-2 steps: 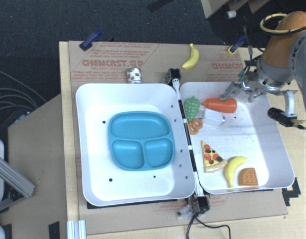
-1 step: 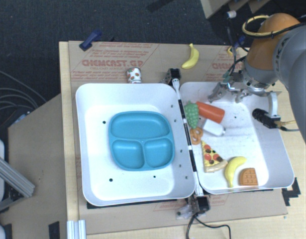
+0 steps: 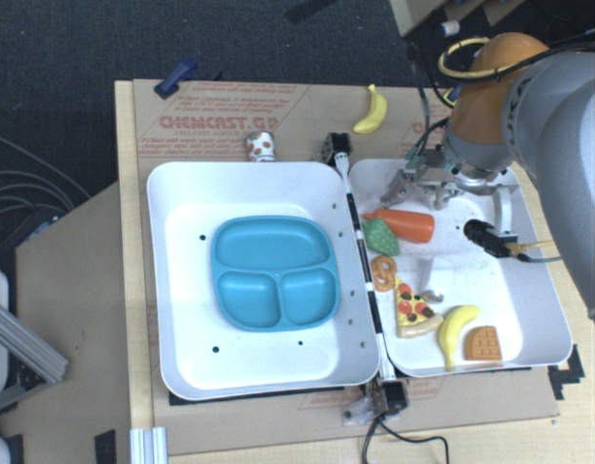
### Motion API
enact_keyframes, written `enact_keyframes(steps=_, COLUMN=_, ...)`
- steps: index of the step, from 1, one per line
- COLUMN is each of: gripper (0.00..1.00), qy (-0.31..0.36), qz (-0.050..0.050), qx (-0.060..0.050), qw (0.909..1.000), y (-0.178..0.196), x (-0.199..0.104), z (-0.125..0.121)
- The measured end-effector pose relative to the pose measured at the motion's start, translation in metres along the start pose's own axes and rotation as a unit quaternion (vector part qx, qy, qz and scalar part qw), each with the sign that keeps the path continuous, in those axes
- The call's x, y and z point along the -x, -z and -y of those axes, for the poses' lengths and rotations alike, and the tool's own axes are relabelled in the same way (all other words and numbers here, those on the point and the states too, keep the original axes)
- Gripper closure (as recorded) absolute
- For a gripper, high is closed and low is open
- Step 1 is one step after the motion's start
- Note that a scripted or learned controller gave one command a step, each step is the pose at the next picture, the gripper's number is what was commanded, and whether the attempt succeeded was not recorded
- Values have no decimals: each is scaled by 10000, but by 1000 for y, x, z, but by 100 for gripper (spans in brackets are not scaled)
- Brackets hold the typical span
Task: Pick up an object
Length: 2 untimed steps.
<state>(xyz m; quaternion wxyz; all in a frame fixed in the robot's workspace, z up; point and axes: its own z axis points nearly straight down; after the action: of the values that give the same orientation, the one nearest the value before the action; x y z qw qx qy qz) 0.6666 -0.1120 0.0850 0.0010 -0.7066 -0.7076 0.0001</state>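
The arm [image 3: 529,95] reaches over the far edge of the right bin [image 3: 529,303], with the gripper [image 3: 428,184] low above the bin floor near its far-left corner. Whether the jaws are open or closed cannot be told; no object is visible between them.

Candidate objects lie in the right bin:
1. A toy carrot [image 3: 405,224] with a green top lies just beside the gripper, along the bin's left wall.
2. A pretzel [image 3: 384,272] lies nearer the middle of the left wall.
3. A pizza slice [image 3: 413,312], a banana [image 3: 455,329] and a waffle [image 3: 483,343] lie close together toward the near edge.

The left bin [image 3: 171,259] holds a blue divided plate [image 3: 274,271]. A second banana [image 3: 371,112] lies on the surface beyond the bins.

The carrot appears to be the likely target. Recommended procedure: centre the jaws across the carrot's narrow width, not its length. Descend vertically until both sides are spanned, keeping clear of the bin wall. Close firmly, since the rounded body may roll or slip. Lift straight up.
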Motion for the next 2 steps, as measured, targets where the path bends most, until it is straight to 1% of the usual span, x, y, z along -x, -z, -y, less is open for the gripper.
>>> enact_keyframes(steps=1, gripper=100, qy=2, qz=3, qx=5, qw=10000, y=10, x=0, z=0)
enact_keyframes(steps=2, gripper=100, qy=4, qz=4, qx=14, qw=10000, y=21, x=0, z=-1)
